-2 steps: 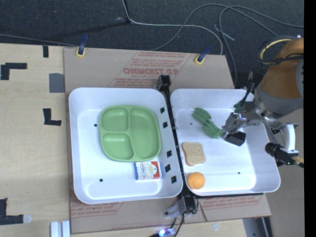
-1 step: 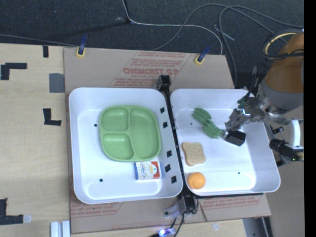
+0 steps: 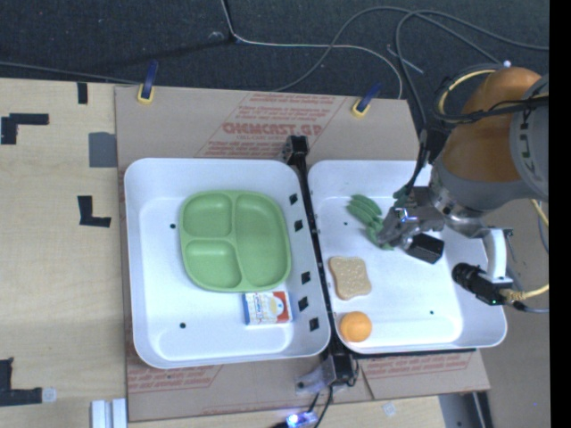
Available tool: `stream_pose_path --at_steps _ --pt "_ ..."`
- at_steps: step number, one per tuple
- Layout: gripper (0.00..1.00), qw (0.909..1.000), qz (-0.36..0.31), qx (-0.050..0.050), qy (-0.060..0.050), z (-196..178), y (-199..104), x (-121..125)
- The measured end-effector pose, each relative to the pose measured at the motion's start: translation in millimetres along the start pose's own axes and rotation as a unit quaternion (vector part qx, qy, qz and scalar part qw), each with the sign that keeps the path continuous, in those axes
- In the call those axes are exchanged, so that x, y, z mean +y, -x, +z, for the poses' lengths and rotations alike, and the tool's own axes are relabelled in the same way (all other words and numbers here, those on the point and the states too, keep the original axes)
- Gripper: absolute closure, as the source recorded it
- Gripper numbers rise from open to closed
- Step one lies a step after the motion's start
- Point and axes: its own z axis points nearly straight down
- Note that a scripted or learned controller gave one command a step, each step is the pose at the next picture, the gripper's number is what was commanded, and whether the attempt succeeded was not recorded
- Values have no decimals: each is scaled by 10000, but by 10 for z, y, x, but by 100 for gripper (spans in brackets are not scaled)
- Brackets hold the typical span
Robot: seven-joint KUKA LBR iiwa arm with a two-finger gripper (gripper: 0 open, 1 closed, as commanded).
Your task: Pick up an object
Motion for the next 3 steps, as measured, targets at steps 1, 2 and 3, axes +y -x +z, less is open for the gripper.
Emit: stream_pose_path --at_steps 1,2,3 --pt "100 10000 -7 3 -3 -3 -615 -99" --pt "100 10000 3 -2 -3 62 -1110 -174" --pt "100 10000 -10 4 5 -63 -1566 -140"
